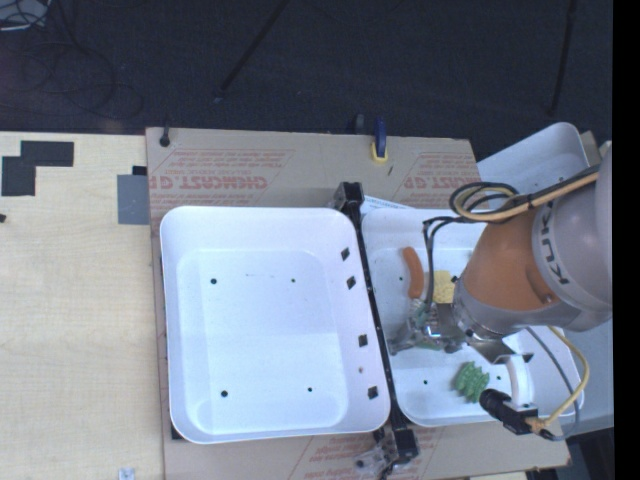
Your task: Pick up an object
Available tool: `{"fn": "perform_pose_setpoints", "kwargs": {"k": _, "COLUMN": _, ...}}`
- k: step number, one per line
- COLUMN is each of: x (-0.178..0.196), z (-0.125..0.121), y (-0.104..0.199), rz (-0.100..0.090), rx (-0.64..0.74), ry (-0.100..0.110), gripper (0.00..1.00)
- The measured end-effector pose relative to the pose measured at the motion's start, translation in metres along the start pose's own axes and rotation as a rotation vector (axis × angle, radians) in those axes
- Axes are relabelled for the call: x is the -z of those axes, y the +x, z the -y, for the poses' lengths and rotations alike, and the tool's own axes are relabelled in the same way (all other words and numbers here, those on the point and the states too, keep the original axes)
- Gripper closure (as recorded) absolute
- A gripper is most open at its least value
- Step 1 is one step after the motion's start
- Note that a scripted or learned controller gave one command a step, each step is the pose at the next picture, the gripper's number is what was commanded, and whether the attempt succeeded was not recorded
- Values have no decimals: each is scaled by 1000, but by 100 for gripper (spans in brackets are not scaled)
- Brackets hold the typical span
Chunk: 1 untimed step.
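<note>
The arm (560, 258) enters from the right side of the camera view and angles down toward the left. Its grey upper segment sits at the far right. The orange band (500, 268) follows, directly above the wrist. Black and yellow cables loop over the top of the band and trail below the wrist. The hand (428, 328) points left and downward. Its metal parts are small and blurred.
</note>
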<state>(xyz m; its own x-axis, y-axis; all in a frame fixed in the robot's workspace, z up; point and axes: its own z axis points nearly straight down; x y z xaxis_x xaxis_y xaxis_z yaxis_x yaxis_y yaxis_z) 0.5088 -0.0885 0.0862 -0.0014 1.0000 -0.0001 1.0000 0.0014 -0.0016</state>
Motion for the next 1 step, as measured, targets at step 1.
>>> {"fn": "perform_pose_setpoints", "kwargs": {"k": 1, "x": 104, "z": -39, "y": -14, "rz": 2, "rx": -1, "ry": -11, "gripper": 0}}
